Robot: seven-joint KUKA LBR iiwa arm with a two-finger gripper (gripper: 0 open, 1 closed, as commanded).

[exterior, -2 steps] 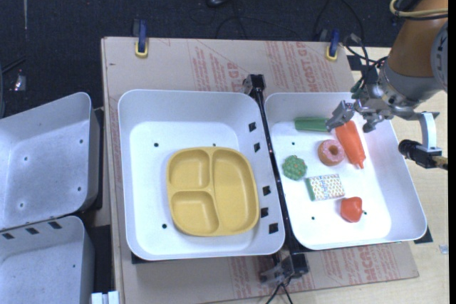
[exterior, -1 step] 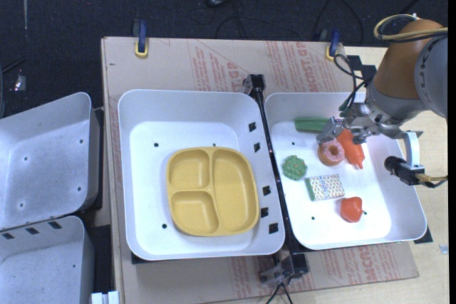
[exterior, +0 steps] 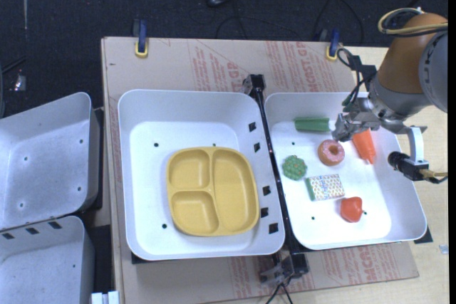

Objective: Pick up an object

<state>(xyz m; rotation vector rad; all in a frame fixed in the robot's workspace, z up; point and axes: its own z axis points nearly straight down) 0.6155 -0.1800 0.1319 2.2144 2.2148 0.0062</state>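
The right bin [exterior: 399, 221] holds several small objects. A green cucumber-like piece [exterior: 311, 124] lies at the back, with a pink-and-tan donut [exterior: 330, 152] just in front of it. An orange carrot [exterior: 365, 144] lies to the right of the donut. A green broccoli-like piece [exterior: 293, 167], a patterned rectangular block [exterior: 325, 187] and a red pepper [exterior: 350, 209] sit nearer the front. My gripper [exterior: 348, 127] hangs low over the back of this bin, between the cucumber's right end and the carrot, just above the donut. Nothing shows in its grasp.
The left bin [exterior: 142, 117] holds a yellow divided plate [exterior: 212, 190]. A black divider [exterior: 267, 153] runs between the two bins. The arm's wrist and orange band [exterior: 410, 60] reach in from the right. Grey trays [exterior: 43, 153] lie at the far left.
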